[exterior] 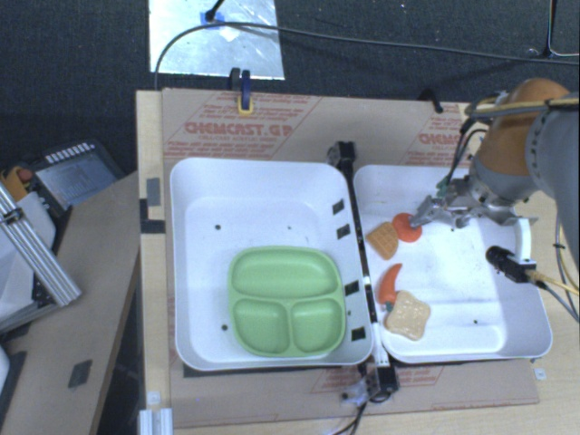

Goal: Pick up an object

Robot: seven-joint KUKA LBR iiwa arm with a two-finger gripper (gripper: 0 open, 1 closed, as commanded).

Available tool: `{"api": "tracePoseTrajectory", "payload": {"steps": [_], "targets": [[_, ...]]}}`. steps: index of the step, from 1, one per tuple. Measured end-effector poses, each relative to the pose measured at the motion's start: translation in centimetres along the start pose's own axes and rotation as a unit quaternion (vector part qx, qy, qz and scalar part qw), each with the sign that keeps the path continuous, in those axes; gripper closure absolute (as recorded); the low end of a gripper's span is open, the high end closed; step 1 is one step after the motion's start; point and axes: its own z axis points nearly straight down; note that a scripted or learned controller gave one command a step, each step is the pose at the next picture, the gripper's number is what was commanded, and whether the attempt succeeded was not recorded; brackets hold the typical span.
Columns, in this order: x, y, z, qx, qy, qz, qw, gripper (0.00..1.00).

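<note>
Gripper [424,216] is down in the right bin [521,329], at the bin's 10 o'clock area, fingertips touching or just beside the red-orange round piece [407,228]. Can't tell finger state: tips are small and blurred against the white floor, and nothing is clearly between them. Not calling it a grasp.

Arm [526,152] comes in from 3 o'clock with the wrist tilted toward 9, so the fingers point across the bin at the item cluster along the left wall. My read: this is the approach or closing step on the round piece, the nearest item to the tips.

4 items in the right bin, all on its left side:
- round piece: at 10 o'clock, no real long axis, sits flat as far as I can see.
- tan cracker [383,239]: touching or just beside the round piece at its 8 o'clock, against the divider.
- red pepper [390,282]: elongated, long axis running about 1 to 7 o'clock, slightly curved.
- toast [407,315]: at the bin's 7 o'clock, just below the pepper, roughly square.

Left bin [195,243] holds a green tray [281,275] with 3 compartments.

Risk, as a guess: the cracker crowds the round piece on the far side, so a finger could land on it or shove both into the wall.
</note>
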Motion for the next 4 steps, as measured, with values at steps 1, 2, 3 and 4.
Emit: {"api": "tracePoseTrajectory", "payload": {"steps": [1, 2, 3, 4], "targets": [[0.0, 0.2, -1.5, -0.003, 0.0, -0.001, 1.0, 1.0], [-0.2, 1.0, -7.9, -0.002, 0.0, -0.002, 1.0, 1.0], [-0.2, 1.2, -13.4, -0.003, -0.001, -0.002, 1.0, 1.0], [4.0, 0.2, -14.1, 0.0, 0.001, -0.004, 1.0, 1.0]]}}
